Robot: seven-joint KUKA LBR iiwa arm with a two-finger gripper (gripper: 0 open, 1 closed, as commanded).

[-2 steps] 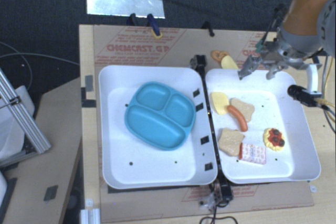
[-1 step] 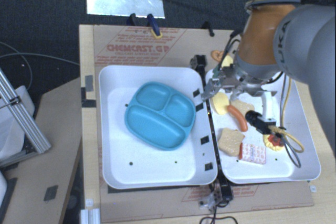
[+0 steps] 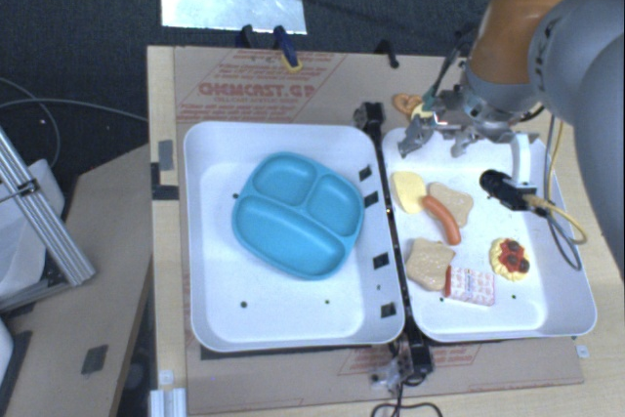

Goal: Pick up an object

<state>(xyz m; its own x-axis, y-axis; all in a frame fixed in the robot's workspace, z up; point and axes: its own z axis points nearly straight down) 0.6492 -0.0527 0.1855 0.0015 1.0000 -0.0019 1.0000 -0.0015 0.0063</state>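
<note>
Hovering: fingers spread, holding nothing | hot dog well below, apart | right bin

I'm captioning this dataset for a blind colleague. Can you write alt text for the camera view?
A grey robot arm reaches in from the right, its tool above the back of the right bin, which holds toy foods including a hot dog. The left bin holds a blue divided plate.
</note>
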